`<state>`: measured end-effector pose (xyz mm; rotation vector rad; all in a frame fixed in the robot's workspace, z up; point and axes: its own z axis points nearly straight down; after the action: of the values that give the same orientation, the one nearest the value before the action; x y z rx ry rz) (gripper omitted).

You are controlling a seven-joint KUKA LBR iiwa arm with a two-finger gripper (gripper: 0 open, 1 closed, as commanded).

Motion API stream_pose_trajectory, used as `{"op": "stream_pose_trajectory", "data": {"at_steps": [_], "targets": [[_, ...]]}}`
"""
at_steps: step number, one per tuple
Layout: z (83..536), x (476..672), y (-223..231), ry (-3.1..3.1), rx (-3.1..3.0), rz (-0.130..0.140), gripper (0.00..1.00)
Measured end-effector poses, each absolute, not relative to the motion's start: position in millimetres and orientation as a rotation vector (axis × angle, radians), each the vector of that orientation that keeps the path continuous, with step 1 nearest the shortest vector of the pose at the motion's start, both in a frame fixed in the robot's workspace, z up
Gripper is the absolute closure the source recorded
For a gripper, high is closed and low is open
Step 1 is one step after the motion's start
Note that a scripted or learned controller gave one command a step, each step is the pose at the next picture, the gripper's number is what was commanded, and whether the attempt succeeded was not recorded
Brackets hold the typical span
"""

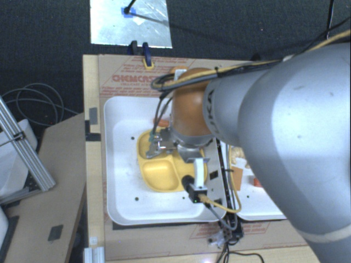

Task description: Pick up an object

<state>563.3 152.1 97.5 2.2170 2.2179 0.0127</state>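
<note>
The arm reaches low into the left bin (123, 147), its claw (159, 144) down at the yellow object (159, 171) lying mid-bin, presumably to grasp it; whether the claw is open or closed cannot be told.

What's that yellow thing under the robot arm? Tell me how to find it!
Start at the white bin on the left, the one the grey arm with the orange band leans over. Near its middle, just under the arm's wrist, lies a smooth yellow plastic dish with rounded hollows. It is the one bright yellow thing on that bin's white floor.
</note>
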Motion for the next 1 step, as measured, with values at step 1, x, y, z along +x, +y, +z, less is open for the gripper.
{"op": "stream_pose_trajectory", "data": {"at_steps": [1], "targets": [[139.3,643.5,116.5,2.214,2.217,0.013,0.00]]}}
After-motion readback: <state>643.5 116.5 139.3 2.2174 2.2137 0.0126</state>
